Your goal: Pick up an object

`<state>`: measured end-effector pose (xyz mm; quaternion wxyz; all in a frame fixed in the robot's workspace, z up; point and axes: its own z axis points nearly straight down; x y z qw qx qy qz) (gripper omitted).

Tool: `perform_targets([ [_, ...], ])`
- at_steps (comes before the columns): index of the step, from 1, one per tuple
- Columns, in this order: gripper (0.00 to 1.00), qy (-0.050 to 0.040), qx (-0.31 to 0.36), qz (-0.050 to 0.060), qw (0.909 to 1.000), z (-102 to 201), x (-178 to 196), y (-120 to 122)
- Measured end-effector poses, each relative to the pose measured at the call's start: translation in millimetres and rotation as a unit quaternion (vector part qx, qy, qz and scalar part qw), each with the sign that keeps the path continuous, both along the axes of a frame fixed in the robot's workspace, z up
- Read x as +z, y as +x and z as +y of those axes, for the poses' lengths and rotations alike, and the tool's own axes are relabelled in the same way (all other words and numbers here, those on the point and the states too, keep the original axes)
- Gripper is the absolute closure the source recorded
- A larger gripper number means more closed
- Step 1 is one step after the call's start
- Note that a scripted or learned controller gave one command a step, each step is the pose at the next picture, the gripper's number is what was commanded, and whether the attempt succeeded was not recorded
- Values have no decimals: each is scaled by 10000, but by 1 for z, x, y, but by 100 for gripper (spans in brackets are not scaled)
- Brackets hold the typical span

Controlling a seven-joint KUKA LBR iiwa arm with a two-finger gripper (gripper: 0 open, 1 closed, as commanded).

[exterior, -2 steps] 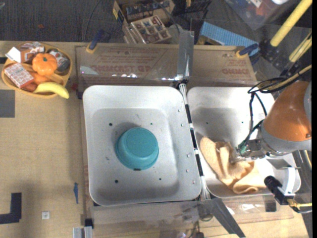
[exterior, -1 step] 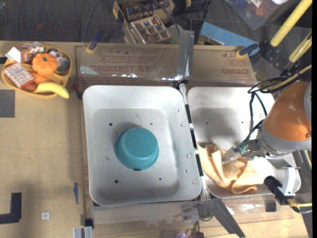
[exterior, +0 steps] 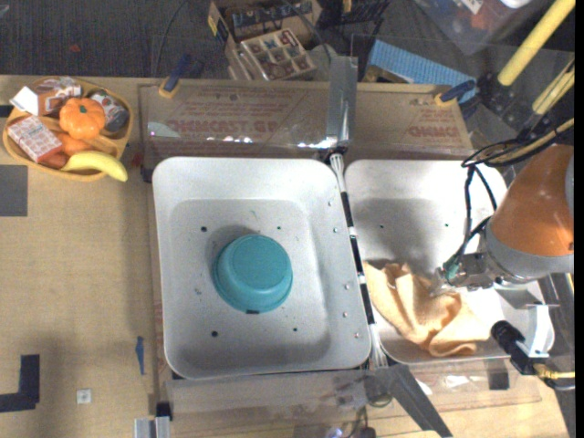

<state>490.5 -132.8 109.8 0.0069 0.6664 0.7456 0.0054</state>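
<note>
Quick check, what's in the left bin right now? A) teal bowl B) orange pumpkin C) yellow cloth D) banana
A: the teal bowl sits upside down near the middle of the left bin; the yellow cloth lies in the right bin.

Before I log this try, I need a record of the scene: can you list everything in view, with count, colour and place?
Bowl: one, teal, upside down in the middle of the left bin.
Cloth: one, yellow-orange, crumpled at the near side of the right bin.
Bins: two, white, side by side; left bin, right bin.
Basket: one, yellow, far left on the bench, with toy food including an orange pumpkin and a yellow banana.
Cardboard: brown sheets behind the bins.
Clutter: boxes and crates on the floor beyond.
Arm: one, grey with orange band, from the right.
Gripper: at the cloth's right edge.
</note>
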Motion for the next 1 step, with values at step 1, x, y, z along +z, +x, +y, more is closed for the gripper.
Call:
perform_targets([
  [1,0,1,3,2,10000,0,0,0],
])
